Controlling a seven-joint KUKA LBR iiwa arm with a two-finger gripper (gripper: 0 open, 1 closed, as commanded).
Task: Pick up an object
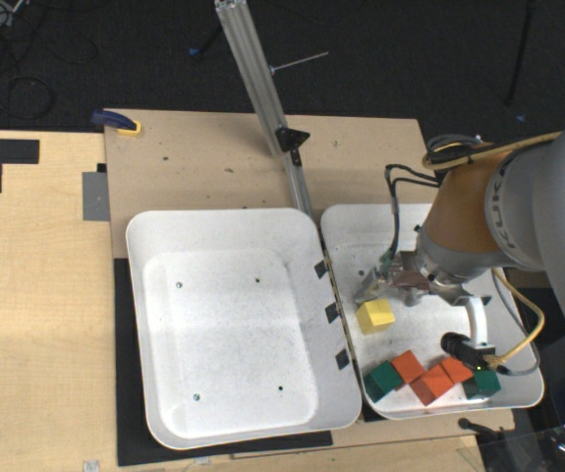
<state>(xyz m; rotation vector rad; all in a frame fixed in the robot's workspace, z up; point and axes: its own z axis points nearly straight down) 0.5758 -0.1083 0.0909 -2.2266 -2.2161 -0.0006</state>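
Gripper: we saw the gripper [372, 281] low in the right bin [361, 226], just above the yellow block [375, 315]; its thin metal fingers pointed toward the bins' shared edge, and we could not tell how far apart they stood or whether anything sat between them.
Arm: we noted a bulky grey cylinder with a smooth orange band [464, 209] above the wrist, reaching in from the right, with black and yellow cables looping around it.
Yellow block: we found a small cube with a matte face lying on the right bin's floor near its left wall, close under the fingers; contact was not clear to us.
Other blocks: we counted a cluster at the right bin's near edge, a green cube [382, 380], an orange block [407, 366] beside it, another orange block [439, 379] further right, and a dark green one [481, 383] by the corner.
Left bin: we saw the left bin [225, 419] as a shallow white tray with rounded corners and a speckled floor marked by a few dark dots.
Bench: we saw a pale wooden board [213, 160] under both bins, with a ribbed aluminium bar [258, 77] slanting up from between them.
Clip: we noticed a small blue and yellow clip [117, 121] at the board's far left corner.
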